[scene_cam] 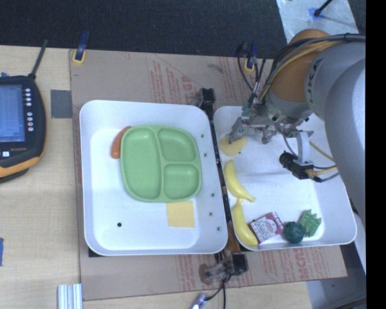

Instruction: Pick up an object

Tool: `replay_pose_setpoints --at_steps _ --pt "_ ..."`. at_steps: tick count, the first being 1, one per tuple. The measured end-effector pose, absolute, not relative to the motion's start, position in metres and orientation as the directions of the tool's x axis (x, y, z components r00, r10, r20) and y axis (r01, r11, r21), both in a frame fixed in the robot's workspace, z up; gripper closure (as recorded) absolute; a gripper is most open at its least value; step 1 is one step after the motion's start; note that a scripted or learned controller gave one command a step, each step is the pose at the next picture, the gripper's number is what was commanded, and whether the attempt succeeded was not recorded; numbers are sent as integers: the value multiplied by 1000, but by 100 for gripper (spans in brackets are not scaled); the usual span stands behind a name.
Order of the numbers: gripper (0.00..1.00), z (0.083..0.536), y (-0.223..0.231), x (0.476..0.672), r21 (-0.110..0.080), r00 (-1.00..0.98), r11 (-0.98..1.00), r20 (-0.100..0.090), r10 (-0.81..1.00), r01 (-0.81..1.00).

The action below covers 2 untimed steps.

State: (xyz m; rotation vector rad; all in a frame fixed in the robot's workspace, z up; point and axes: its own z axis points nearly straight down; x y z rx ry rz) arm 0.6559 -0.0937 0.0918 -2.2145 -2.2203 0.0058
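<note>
My gripper (pixel 251 136) hangs low over the far left corner of the right bin (pixel 328 192). Its fingers stand apart, open, with nothing between them. The left fingertip (pixel 235 134) is right at a pale yellow slice (pixel 232 147) lying against the bin's left wall. Nearer the front along that wall lie a yellow banana (pixel 235 182) and a second yellow banana (pixel 243 228). A red and white packet (pixel 267 227) and a green broccoli piece (pixel 302 226) sit at the bin's front.
The left bin (pixel 100 192) holds a green divided plate (pixel 161 163), an orange sausage (pixel 118 143) tucked at the plate's left edge, and a flat yellow square (pixel 181 214). A tablet-like pendant (pixel 9 127) lies on the bench at far left.
</note>
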Motion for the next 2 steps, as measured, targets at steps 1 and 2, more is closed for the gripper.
replay_pose_setpoints --at_steps 1,2 --pt "100 102 -94 656 -8 -5 5 2 1000 1000" --pt "0 102 -94 656 -9 -6 6 1 1000 1000"
